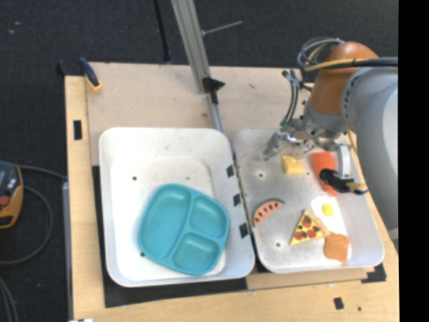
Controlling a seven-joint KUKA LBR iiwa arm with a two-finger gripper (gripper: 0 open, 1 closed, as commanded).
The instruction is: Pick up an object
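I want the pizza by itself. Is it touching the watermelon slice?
Apart. The camera view shows bare white bin floor between the pizza slice and the watermelon slice.

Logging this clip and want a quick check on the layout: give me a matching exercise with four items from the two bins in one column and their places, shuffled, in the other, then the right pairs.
Things:
1. teal divided plate
2. watermelon slice
3. pizza slice
4. yellow cheese block

Places:
A. right bin, just below the gripper
B. left bin, lower part
C. right bin, near its left wall, mid-height
D. right bin, lower part, left of an orange lump

Pairs: 1-B, 2-C, 3-D, 4-A
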